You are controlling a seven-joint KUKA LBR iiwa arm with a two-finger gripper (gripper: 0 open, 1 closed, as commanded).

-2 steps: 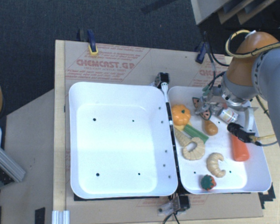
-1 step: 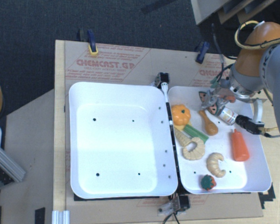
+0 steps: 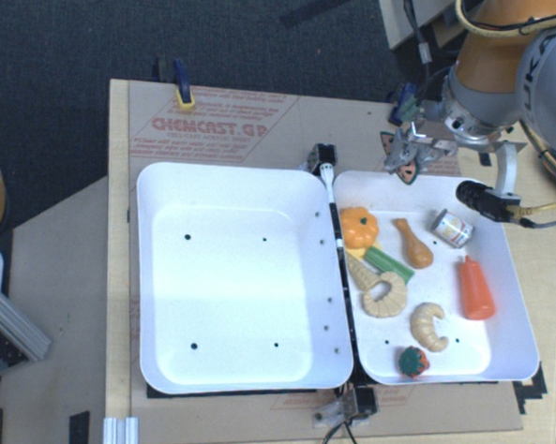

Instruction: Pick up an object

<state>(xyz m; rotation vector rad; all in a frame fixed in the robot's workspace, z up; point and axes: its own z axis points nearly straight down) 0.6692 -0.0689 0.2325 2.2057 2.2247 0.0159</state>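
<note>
- The grey KUKA arm with the orange band (image 3: 501, 38) is reaching in from the upper right, its wrist hanging over the far edge of the right white bin (image 3: 521, 325).
- The two-finger gripper (image 3: 408, 168) is pointing down just above that bin's far left rim; nothing is sitting between its tips, and how far they are spread cannot be told at this size.
- The right bin is carrying the objects, all lying apart from the gripper:
- The small orange plastic pumpkin (image 3: 357, 227) is sitting near the bin's left wall, closest to the gripper.
- The tan toy drumstick (image 3: 413, 243) is lying at a slant just right of the pumpkin.
- The green stick-shaped piece (image 3: 389, 263) is lying below the pumpkin, its end near the drumstick.
- The beige ring-shaped pastry piece (image 3: 384, 298) is resting below the green piece, touching a pale yellow wedge-like piece (image 3: 359, 269) on its left.
- The small silver can (image 3: 452, 228) is lying on its side toward the far right.
- The orange-red plastic bottle (image 3: 476, 289) is lying lengthwise near the right wall.
- The tan toy croissant (image 3: 430, 326) is sitting in the near half of the bin.
- The red-and-green strawberry-like toy (image 3: 414, 362) is resting at the near edge.
- The left white bin (image 3: 157, 200) is sitting beside it, rims touching, on the brown cardboard-covered bench (image 3: 209, 118).
</note>
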